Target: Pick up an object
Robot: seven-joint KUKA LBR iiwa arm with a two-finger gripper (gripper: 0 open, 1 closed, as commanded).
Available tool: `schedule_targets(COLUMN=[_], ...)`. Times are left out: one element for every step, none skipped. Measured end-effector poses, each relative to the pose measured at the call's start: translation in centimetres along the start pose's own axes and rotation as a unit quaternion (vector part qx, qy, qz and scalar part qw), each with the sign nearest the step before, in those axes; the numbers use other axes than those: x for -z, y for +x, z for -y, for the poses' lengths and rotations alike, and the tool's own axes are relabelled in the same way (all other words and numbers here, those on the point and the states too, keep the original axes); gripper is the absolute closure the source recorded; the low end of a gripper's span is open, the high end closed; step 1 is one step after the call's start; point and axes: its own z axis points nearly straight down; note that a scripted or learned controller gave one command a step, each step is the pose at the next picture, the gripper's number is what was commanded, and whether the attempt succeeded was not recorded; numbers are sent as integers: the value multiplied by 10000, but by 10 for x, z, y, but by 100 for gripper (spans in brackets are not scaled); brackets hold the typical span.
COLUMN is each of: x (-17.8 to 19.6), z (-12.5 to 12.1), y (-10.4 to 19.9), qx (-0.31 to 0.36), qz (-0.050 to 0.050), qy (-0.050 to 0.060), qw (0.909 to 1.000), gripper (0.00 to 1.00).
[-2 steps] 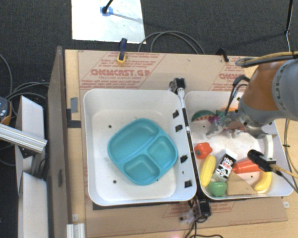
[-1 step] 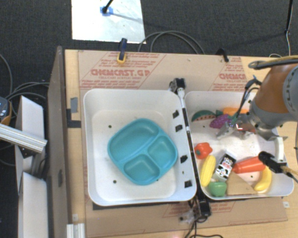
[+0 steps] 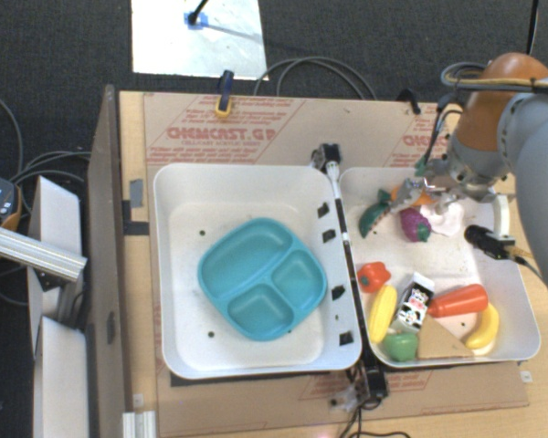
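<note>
Two bins are set side by side on the table (image 3: pixel 256 121). A divided plate (image 3: pixel 262 278) lies in the left bin (image 3: pixel 178 245). Toy foods are gathered in the right bin (image 3: pixel 521 331), with the gripper (image 3: pixel 429 194) over its far end.

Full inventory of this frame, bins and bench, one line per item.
Divided plate: 1, teal, middle of left bin.
Left bin: 1, white, left on bench.
Right bin: 1, white, right on bench.
Purple toy: 1, purple with green, upper right bin.
Dark green toy: 1, upper left of right bin.
Red pepper toy: 1, red-orange, left side of right bin.
Corn toy: 1, yellow, lower left of right bin.
Green toy: 1, front edge of right bin.
Black-and-white toy: 1, centre of right bin.
Carrot toy: 1, orange, lower right.
Banana toy: 1, yellow, lower right corner.
Clamp: 1, blue and yellow, back bench edge.
Arm: 1, grey with orange band, upper right.
Tool: 1, over the upper right bin.
</note>
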Motion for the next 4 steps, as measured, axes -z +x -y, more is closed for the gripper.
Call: schedule_targets(x=[-9,-10,1,95], z=[19,38,36,70], y=[12,34,34,128], qx=[-50,-31,-23,2], qz=[9,3,3,-12], qy=[-97,-83,-106,-105], qw=[9999,10000,9999,9999], gripper=[0,0,100,100])
